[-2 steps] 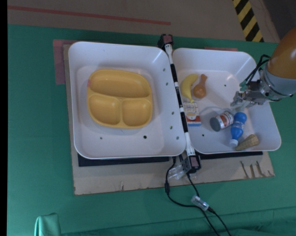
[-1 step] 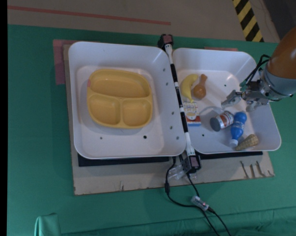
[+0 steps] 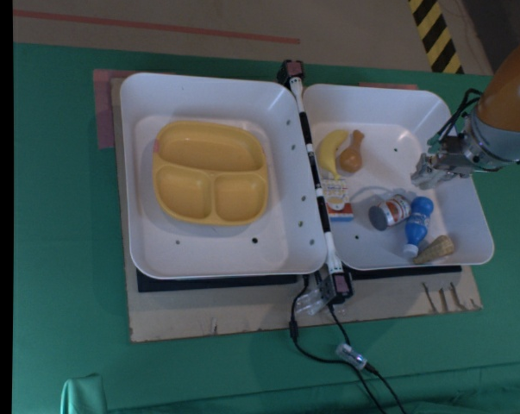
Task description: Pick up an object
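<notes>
The right bin (image 3: pixel 376 102) holds several small objects. A yellow banana (image 3: pixel 331 150) lies by its left wall with a brown drumstick (image 3: pixel 353 152) beside it. A small white and red carton (image 3: pixel 336 201) sits below them. A grey can with a red label (image 3: pixel 388 211) lies on its side next to a blue bottle (image 3: pixel 418 221). A tan cone-shaped piece (image 3: pixel 435 248) rests near the front right corner. My gripper (image 3: pixel 425 174) hangs over the bin's right side, just above and right of the can and bottle, with nothing seen between its fingers.
The left bin (image 3: pixel 156 93) bears a yellow divided tray (image 3: pixel 210 172). A black and white bar (image 3: pixel 313 171) runs between the bins. Cables (image 3: pixel 346 352) trail off the cardboard at the front. Green cloth covers the bench around the bins.
</notes>
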